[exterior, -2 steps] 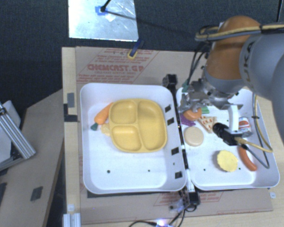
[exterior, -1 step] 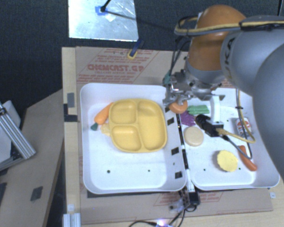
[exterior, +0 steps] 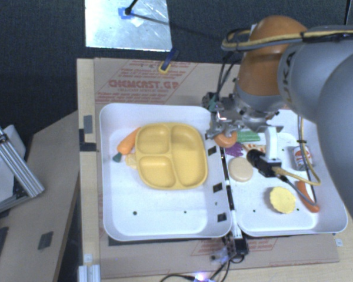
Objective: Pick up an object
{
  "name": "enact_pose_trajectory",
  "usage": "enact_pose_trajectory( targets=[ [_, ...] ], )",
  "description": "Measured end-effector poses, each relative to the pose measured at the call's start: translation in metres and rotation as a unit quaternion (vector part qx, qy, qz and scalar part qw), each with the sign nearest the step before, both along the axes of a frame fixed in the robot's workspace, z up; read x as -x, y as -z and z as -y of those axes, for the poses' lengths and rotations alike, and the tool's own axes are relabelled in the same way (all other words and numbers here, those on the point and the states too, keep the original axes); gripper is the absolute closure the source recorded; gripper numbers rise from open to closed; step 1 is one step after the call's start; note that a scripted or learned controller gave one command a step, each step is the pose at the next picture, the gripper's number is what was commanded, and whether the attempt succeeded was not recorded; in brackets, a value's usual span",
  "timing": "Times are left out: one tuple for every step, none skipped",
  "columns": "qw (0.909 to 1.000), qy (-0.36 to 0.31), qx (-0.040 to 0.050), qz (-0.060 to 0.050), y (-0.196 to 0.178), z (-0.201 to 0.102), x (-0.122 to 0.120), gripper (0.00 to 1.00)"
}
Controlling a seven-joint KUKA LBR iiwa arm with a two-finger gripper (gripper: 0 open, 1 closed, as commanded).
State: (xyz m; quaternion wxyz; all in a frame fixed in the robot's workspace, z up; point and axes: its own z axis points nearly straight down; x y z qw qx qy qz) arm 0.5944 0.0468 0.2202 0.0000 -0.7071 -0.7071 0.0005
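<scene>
Brown cardboard (exterior: 147, 81) lies under both white bins, and the grey arm (exterior: 329, 81) comes in from the right, bent over, its orange band (exterior: 265, 51) up top and the wrist pointing down at the far inner corner of the right bin (exterior: 335, 216). The gripper (exterior: 222, 128) sits low, right over a small orange piece (exterior: 227, 140) by the wall between the bins; whether it grips anything, I can't tell from here. That orange piece lies flat, its long side running roughly left to right. Sharing the right bin: a green piece (exterior: 248, 137), a purple one (exterior: 235, 150), a beige disc (exterior: 241, 170), a yellow disc (exterior: 282, 200), an orange strip (exterior: 307, 197). The left bin (exterior: 165, 225) holds a yellow divided plate (exterior: 167, 155), a toy carrot (exterior: 127, 141) against its left edge.
</scene>
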Motion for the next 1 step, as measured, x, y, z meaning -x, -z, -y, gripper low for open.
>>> enact_pose_trajectory(
  targets=[
    [1.0, -0.002, -0.0003, 0.0, 0.0054, -0.0077, 0.0004, 1.0]
  ],
)
